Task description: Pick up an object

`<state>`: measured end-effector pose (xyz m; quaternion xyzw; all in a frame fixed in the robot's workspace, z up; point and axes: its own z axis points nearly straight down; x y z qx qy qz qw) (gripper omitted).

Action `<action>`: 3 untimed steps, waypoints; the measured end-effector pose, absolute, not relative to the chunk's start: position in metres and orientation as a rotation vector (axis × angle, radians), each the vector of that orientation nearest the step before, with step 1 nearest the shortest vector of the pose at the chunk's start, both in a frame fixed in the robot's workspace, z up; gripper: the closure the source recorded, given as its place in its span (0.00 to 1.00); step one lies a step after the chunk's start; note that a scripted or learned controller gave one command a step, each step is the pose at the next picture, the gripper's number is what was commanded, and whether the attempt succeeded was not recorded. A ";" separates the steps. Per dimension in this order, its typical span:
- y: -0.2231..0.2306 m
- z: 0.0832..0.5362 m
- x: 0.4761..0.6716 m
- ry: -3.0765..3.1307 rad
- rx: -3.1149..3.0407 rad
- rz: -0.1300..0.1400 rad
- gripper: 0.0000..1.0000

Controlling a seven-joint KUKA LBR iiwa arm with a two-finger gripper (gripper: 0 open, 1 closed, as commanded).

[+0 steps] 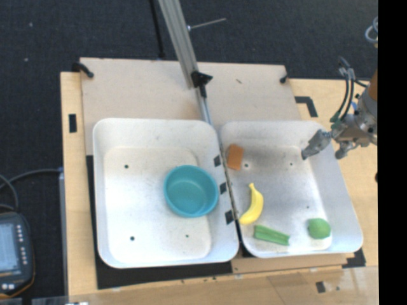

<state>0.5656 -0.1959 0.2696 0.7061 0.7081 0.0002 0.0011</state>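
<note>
The end effector point(331, 143) hovers with fingers spread and nothing between them, over the right bin's point(337, 189) upper right rim. The banana point(253, 205) lies down-left of it, long axis near upright, beside the bins' shared wall.

A pale wooden counter point(76, 170) stands on dark speckled carpet point(38, 30). A slanted aluminium rail point(178, 30) rises from its far side. At the lower left, a handheld screen unit point(13, 250) trails a cable.
</note>
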 end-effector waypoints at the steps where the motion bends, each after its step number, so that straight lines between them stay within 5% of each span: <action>1: -0.196 0.270 0.566 2.223 2.217 0.001 0.00; 3: -0.193 0.156 0.561 2.223 2.224 -0.006 0.00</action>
